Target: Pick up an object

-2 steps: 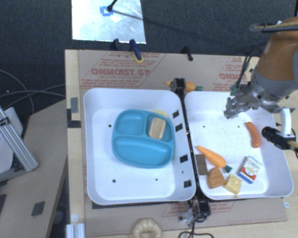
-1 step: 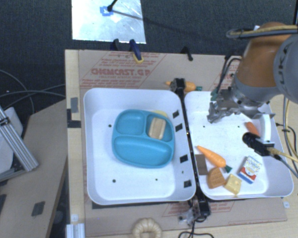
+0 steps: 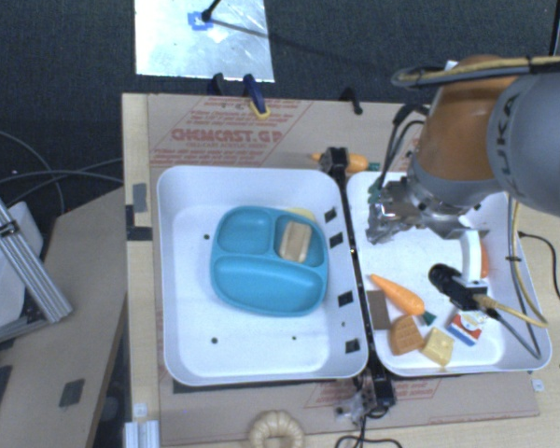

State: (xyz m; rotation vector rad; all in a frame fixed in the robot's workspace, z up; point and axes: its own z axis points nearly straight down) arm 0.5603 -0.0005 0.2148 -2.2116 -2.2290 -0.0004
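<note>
Orange plastic carrot (image 3: 398,293) lies just below-right of gripper (image 3: 381,224), long axis slanting down-right; you can't tell grip state.

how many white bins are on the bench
2. The left bin holds a blue divided plate; the right bin holds a toy carrot and other small items. The arm covers part of the right bin.

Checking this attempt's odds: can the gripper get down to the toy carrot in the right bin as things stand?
Probably yes. The gripper hangs over the right bin's upper left part, and the toy carrot lies just below it in the view, uncovered. A brown block sits close to its lower end, which may crowd a grasp there.
</note>
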